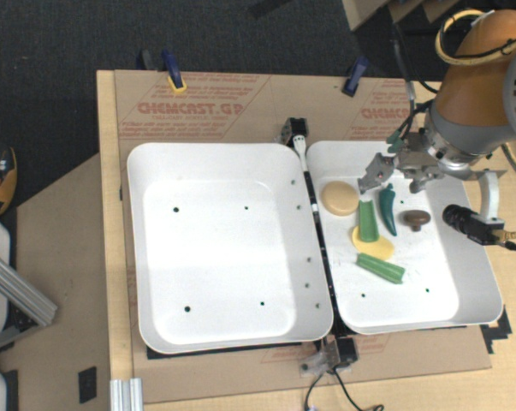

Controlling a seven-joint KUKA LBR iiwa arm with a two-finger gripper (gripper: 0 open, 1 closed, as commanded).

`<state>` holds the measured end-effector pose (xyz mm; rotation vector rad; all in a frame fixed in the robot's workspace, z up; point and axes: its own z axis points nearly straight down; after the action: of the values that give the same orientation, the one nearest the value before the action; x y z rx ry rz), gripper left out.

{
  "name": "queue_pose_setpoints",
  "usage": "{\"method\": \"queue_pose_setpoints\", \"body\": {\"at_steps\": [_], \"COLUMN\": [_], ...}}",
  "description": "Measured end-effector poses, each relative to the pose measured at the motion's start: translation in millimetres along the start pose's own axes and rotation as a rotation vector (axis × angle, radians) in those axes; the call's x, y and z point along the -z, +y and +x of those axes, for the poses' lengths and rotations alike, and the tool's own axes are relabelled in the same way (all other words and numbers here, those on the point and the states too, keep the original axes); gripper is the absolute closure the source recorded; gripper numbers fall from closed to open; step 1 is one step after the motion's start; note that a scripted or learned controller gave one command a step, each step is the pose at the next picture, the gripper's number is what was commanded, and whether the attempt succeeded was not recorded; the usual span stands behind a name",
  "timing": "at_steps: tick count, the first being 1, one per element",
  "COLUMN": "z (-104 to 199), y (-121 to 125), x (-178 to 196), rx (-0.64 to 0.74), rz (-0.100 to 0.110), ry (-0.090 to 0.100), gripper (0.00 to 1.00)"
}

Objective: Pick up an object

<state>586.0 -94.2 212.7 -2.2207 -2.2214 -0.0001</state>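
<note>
Two fingers of the pincer (400, 174) hang spread and grasp nothing, just above the dark green pepper (386, 210) in the right bin (476, 298). Beside the pepper lie a tan round bun (340, 198), a green cucumber (366, 219), a yellow piece (375, 245), another green piece (381, 269) and a brown lump (417, 220). On the surface (112, 229), the left bin (155, 315) touches the right one.

Cardboard-topped bench (240, 101), 2 white bins (215, 247) (437, 302) side by side on it

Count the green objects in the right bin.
3: a light green piece standing over the yellow block, a dark green curved one beside it, another lying below. The end effector may hide more.
</note>
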Motion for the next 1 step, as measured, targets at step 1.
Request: {"method": "queue_pose_setpoints", "body": {"at_steps": [1], "z": [-14.8], "y": [-70.3], "x": [-134.2], "rx": [-0.005], "rz": [0.010], "ry": [0.003], "gripper": [0.00]}}
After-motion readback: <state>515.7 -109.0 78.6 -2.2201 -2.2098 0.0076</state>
